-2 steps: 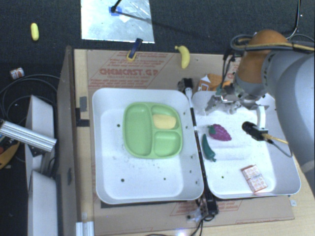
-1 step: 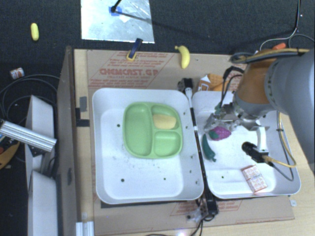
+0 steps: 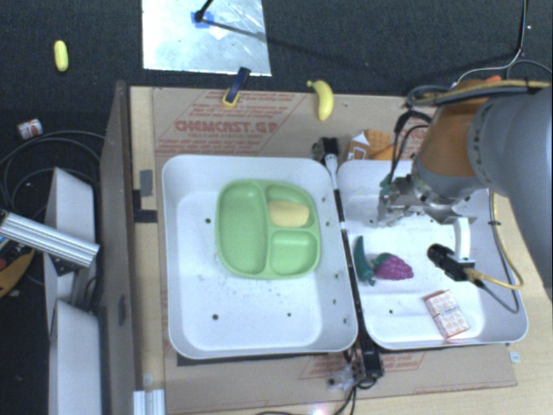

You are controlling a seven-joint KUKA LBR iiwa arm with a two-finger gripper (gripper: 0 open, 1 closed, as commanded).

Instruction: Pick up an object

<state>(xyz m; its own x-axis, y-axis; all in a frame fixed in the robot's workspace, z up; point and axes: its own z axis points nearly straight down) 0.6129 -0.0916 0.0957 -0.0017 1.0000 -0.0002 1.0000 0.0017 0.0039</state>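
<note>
Approach step. Tool (image 3: 390,207) hovers in right bin (image 3: 510,318), up-left of purple grape bunch (image 3: 394,268); its state can't be told. Next: shift over grapes, descend, close.

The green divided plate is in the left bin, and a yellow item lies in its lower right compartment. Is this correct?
Not quite. The camera view shows the green divided plate in the left bin, but the yellow item lies in its upper right compartment, not the lower right one.
</note>
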